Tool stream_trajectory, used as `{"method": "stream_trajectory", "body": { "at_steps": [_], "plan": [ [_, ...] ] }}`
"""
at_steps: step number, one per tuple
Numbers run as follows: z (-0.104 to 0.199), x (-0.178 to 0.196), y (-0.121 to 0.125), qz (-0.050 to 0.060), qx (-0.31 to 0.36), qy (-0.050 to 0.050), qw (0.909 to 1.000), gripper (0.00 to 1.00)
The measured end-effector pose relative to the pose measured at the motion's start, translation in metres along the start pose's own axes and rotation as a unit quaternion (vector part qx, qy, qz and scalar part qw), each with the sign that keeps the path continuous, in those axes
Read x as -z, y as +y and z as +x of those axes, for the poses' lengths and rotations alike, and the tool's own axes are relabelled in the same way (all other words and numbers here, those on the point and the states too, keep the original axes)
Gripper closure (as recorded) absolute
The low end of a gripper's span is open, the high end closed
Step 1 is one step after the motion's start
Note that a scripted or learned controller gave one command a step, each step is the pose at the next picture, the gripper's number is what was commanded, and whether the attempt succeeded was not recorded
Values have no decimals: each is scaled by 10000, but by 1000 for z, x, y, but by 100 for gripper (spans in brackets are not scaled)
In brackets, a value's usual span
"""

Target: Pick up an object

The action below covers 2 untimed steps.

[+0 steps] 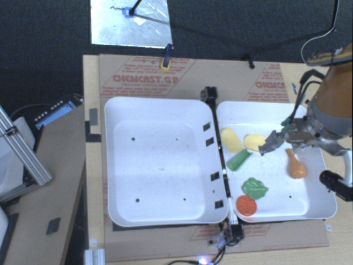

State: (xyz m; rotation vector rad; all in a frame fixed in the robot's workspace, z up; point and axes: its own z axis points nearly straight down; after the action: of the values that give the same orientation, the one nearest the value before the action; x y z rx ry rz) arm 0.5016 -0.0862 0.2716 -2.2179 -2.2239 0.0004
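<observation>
The right bin (322, 206) holds several toy foods. A yellow lemon-like piece (231, 139) lies by the divider, with a second yellow piece (252, 142) just right of it. Below them lies a green stick-shaped piece (238, 160). Near the front edge sit a leafy green piece (255, 187) and a red tomato (246, 205). An orange drumstick-shaped piece (295, 165) lies further right. My gripper (269, 144) hangs over the right end of the second yellow piece, with the arm coming in from the right. Nothing visible is lifted off the bin floor.
The left bin (160, 159) sits beside the right one, with black clips (215, 175) along the shared rim. A cardboard sheet (149, 76) underlies both bins. A shiny metal plate (129, 15) lies at the back, and a metal rail (22, 153) at the far left.
</observation>
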Motion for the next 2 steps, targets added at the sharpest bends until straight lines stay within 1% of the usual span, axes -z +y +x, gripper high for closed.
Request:
{"method": "stream_trajectory", "body": {
  "at_steps": [1,2],
  "plan": [
    [52,-81,-8,27,28,13,10000,0],
    [48,-66,-5,-31,3,-2,10000,100]
  ]
}}
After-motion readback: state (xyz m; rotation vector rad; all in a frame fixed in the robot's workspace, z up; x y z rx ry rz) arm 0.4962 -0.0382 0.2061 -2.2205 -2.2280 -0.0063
